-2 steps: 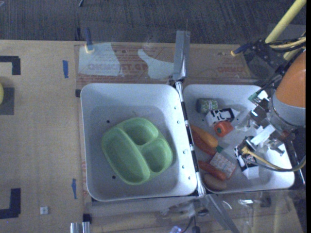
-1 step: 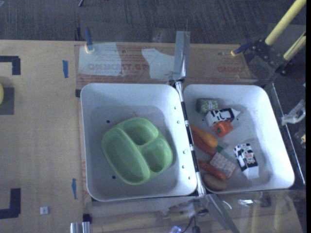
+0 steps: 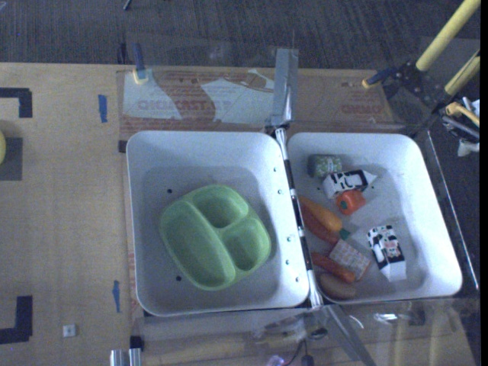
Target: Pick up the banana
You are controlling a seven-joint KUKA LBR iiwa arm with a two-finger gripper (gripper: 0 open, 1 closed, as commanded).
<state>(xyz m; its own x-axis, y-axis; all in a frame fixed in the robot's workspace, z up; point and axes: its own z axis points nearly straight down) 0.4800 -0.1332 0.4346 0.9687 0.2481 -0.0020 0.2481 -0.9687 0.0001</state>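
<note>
The right bin [image 3: 438, 204] holds several toy foods. An orange, carrot-like piece [image 3: 321, 216] lies along its left wall. A small red-orange tomato shape [image 3: 350, 201] sits beside a black-and-white carton [image 3: 348, 181], and a green can [image 3: 325, 165] lies behind them. A second black-and-white carton [image 3: 387, 251] rests at the front right. A red sausage [image 3: 332, 265], a patterned packet [image 3: 350, 257] and a brown oval piece [image 3: 336, 285] crowd the front left corner. None of these pieces is clearly yellow.
The left bin [image 3: 145, 174] holds a green divided plate [image 3: 215, 236]. A metal divider strip [image 3: 284, 90] stands behind the seam between the bins. Yellow rods [image 3: 450, 25] and dark hardware are at the top right. A yellow patch [image 3: 2, 148] touches the left edge.
</note>
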